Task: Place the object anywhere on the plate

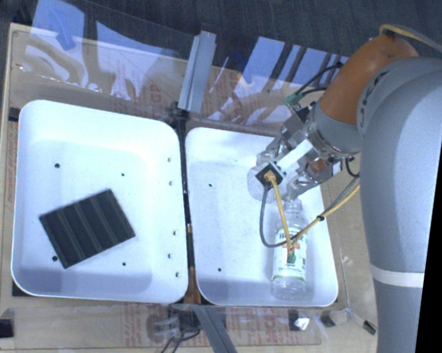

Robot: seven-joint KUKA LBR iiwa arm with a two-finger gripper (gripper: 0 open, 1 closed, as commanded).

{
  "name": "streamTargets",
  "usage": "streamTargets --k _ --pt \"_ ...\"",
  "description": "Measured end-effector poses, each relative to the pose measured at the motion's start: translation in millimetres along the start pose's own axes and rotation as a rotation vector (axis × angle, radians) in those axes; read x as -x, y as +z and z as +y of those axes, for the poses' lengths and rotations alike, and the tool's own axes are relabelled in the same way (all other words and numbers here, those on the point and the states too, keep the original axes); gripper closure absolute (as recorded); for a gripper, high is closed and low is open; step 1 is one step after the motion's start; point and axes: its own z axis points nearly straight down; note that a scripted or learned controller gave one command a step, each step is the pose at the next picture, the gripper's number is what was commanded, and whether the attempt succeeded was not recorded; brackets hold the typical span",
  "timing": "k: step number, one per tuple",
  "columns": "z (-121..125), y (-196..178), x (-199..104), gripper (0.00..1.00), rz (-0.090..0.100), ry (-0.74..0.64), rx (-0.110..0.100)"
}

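Observation:
A clear plastic bottle [290, 261] with a green label lies lengthwise near the right wall of the right bin [224, 212]. Its upper end runs under the tool. The gripper [288, 178] hangs over the upper middle of that bin, just above the bottle's far end; whether it touches the bottle is unclear. A yellow cable and a dark cable loop down from it across the bottle. The plate [87, 227], a dark ridged rectangle, lies tilted in the lower left of the left bin [97, 139].
The grey arm with its orange band [356, 68] fills the right side and overhangs the right bin's far right corner. A metal divider post [196, 71] stands behind the seam between the bins. Clamps and cables sit at the bench's front edge.

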Motion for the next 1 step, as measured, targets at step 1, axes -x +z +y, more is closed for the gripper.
streamTargets --k 1 --pt "-13.5 -46.1 29.0 1.0 0.002 -0.111 0.003"
